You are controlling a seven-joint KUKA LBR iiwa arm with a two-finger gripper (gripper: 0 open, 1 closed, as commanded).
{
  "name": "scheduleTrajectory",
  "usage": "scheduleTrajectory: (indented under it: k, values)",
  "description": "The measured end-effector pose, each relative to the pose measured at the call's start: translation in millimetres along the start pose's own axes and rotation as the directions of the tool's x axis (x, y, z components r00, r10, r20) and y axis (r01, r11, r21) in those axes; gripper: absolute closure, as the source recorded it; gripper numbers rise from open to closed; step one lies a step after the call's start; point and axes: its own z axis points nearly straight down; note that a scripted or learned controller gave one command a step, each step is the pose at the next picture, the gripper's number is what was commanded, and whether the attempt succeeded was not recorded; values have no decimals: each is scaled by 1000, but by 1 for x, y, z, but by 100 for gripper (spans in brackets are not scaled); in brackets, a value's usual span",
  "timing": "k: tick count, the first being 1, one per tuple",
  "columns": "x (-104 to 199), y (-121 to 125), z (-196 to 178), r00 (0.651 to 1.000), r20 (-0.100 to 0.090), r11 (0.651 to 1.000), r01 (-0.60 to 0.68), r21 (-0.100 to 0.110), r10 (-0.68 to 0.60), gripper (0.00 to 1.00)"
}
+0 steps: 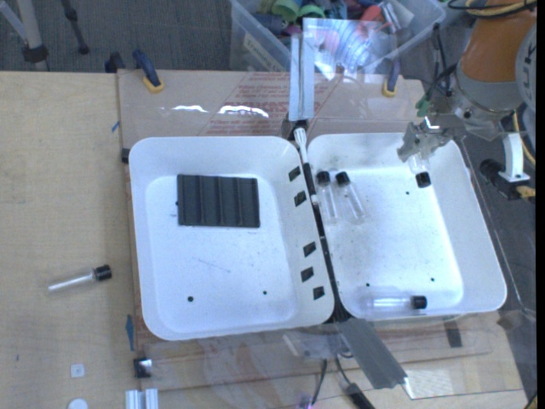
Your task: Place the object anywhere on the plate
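In the camera view, the gripper (423,154) hovers over the right bin's (477,254) far edge; its state cannot be told. Clear tubes (339,196) lie in that bin, another (396,302) near its front, while the dark plate (218,201) sits in the left bin (149,254).

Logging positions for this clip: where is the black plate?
The black plate lies in the left bin, toward its upper left, apart from the tubes.

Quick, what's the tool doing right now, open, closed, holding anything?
Tool: over the right bin's far corner; whether it is open or closed, or holding anything, cannot be told from this view.
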Motion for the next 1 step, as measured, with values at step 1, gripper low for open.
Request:
scheduleTrajectory:
  k: [1]
  values:
    - [77, -2, -118, 972, 0, 972, -236, -1, 236, 100]
